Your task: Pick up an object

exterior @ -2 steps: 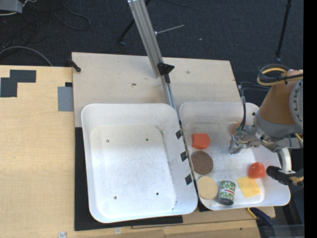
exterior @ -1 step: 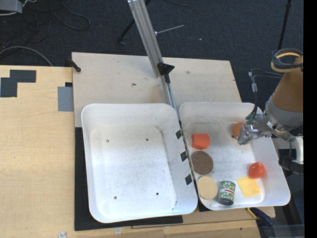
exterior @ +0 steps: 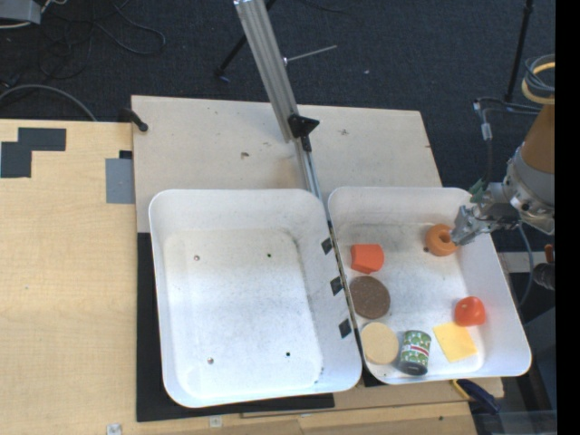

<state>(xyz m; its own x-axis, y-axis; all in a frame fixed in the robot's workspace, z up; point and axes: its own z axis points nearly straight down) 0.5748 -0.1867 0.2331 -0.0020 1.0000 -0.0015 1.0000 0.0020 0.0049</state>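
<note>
And here's the arm, reaching in from the right, its grey metal tool (exterior: 464,223) low over the upper right part of the right bin (exterior: 507,356). It sits right against an orange ring-shaped piece (exterior: 440,240), a small doughnut form with a dark centre. Whether the ring is truly between the fingers or just beside them, I cannot tell, and how wide the tool stands is not clear either.

Across that right bin, smooth white plastic with rounded corners and a speckled floor, we have quite a spread. An orange block (exterior: 367,257) with soft, slightly angled edges lies near the left wall. Just below it, a dark brown disc (exterior: 370,296), flat and matte, like a chocolate cookie. Below that again, touching or nearly so, a pale tan disc (exterior: 380,343), same round flat shape. Just beside it on the right, a small can (exterior: 415,352) on its side, green label, shiny metal end. Next along, a flat yellow square (exterior: 454,341), tilted like a diamond. Above it, a glossy red rounded piece (exterior: 469,311), tomato-like.

The left bin (exterior: 172,216) is wide and shallow, with dark specks on its floor. Both bins rest on the pale table (exterior: 217,143), with a ribbed aluminium rail (exterior: 268,57) slanting up behind.
</note>
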